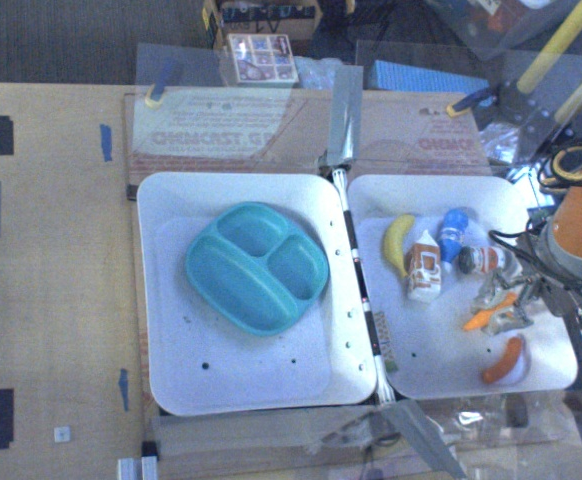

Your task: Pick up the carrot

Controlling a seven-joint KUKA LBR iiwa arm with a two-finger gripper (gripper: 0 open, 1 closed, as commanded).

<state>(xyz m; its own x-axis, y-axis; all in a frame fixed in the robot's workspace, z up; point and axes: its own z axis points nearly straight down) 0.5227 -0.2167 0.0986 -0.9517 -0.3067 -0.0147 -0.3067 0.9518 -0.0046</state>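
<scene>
Carrot (479, 318) lies on the floor of your right bin (411, 373), toward its 4 o'clock side, not yet lifted. Your claw (506, 303) sits right over it; whether it is gripping you cannot tell. Grasp and lift remain unconfirmed.

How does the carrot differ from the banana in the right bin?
The carrot is orange and small; the banana is yellow and larger. The carrot lies slanted at the gripper, near the bin's right side; the banana lies apart from the arm, near the left wall, running roughly top to bottom. Both rest on the right bin floor.
</scene>
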